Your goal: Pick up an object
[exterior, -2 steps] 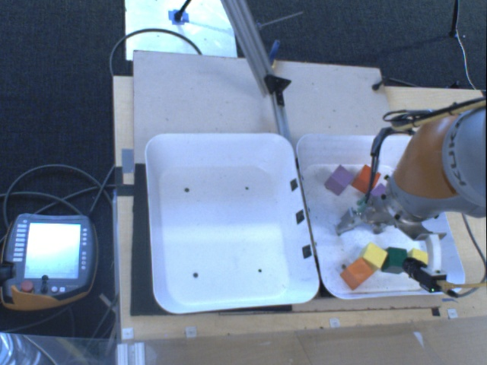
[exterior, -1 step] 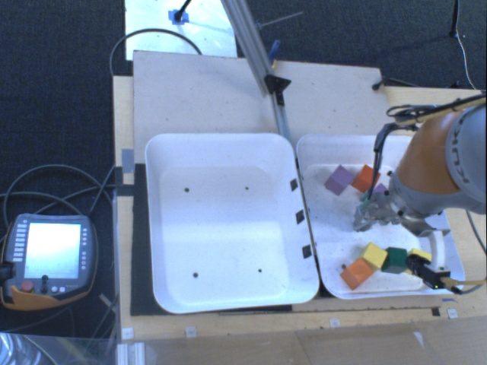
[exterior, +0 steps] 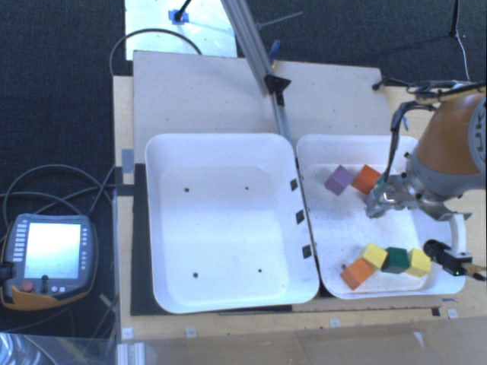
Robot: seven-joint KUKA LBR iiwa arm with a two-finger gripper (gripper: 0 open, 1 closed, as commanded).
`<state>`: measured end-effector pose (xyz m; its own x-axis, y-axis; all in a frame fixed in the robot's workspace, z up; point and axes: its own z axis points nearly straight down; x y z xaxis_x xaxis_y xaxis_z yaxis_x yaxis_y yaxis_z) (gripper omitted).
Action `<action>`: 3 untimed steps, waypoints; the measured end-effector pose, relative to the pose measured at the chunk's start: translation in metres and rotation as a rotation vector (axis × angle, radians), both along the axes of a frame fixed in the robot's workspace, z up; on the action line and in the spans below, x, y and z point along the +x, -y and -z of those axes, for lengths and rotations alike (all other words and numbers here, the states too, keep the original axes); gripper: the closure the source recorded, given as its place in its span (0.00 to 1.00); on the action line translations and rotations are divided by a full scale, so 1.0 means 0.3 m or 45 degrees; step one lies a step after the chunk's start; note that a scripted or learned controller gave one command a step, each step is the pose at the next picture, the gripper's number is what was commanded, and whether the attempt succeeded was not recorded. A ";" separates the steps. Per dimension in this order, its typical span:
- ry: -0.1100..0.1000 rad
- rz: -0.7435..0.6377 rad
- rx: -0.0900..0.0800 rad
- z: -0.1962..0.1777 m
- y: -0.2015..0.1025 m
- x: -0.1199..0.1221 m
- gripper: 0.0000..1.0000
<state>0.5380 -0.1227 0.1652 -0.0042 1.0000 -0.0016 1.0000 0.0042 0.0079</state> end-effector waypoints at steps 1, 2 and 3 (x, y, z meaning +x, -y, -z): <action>0.000 0.000 -0.001 -0.183 0.026 0.031 1.00; 0.003 -0.001 -0.001 -0.398 0.027 0.030 1.00; -0.008 -0.008 0.004 -0.386 -0.164 -0.019 1.00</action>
